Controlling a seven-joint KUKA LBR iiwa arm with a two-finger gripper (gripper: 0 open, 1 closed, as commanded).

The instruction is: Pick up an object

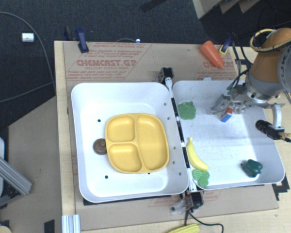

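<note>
Two shallow white bins sit side by side on the surface, the left bin (82,110) and the right bin (262,144) meeting along a dark seam down the middle. Within the left bin lies a yellow divided plate (137,143) with three compartments, and a small brown round object (100,146) touches its left edge. Across the right bin the objects are scattered: a green leafy toy (186,110) near the upper left corner by the seam, a yellow banana (196,158) along the left wall lower down, a second green leafy piece (202,178) touching the banana's lower end at the bin's near corner, and a dark green chunky object (252,167) near the lower right corner, well apart from the rest. The grey arm, with its orange band, reaches in from the right and its jaws (228,107) hang over the upper part of the right bin. A small red and blue object (226,115) lies just below the fingertips, touching or nearly touching them; the metal fingers look spread apart rather than closed around it, and I cannot tell whether the object is lifted or resting on the bin floor. Beyond the bins, an orange carrot-like toy (212,54) lies on the brown board at the upper right.
</note>
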